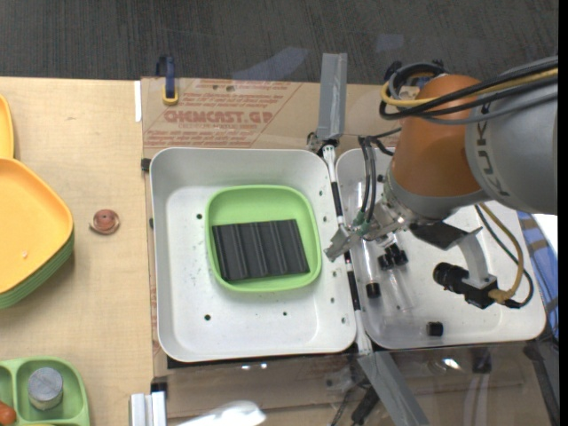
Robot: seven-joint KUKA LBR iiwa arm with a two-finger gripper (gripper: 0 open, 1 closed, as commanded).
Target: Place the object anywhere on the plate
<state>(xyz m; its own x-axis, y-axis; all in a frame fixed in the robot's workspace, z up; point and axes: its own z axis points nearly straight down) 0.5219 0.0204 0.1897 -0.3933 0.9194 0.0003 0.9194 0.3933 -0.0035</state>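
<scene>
Wooden bench (89,131) bearing two white bins, left bin (177,282) and right bin (497,318). One green plate (266,193) in left bin. One dark grey ribbed slab (259,249) lying flat on plate. One gripper (353,229) over the bins' shared edge; how far open, cannot tell.

Plate (264,201): light green, square with rounded corners; lies flat in the left white bin, a little above its middle
Object (259,250): dark grey ribbed slab, rectangular, with grooves running top to bottom; lies flat on the plate, covering most of its floor, tilted slightly
</scene>
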